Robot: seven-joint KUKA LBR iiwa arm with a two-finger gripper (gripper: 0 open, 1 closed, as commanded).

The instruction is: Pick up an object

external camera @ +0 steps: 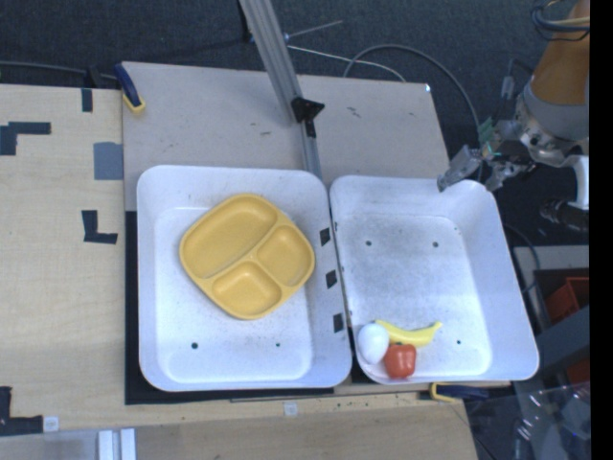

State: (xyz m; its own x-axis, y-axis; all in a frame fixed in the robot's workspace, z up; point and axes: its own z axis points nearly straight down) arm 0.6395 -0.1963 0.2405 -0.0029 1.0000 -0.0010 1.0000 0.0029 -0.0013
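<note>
Banana, yellow toy: lies at the near edge of the right bin, touching a white egg and a red pepper. My pincer hangs at that bin's far right corner, well apart; fingers look spread, holding nothing. Left bin: one yellow divided plate.

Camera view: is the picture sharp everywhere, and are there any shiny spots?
Camera view: light is even and soft, the yellow plate shows faint glare, the white bins look bright but speckled, and the end effector at top right is slightly blurred.
</note>
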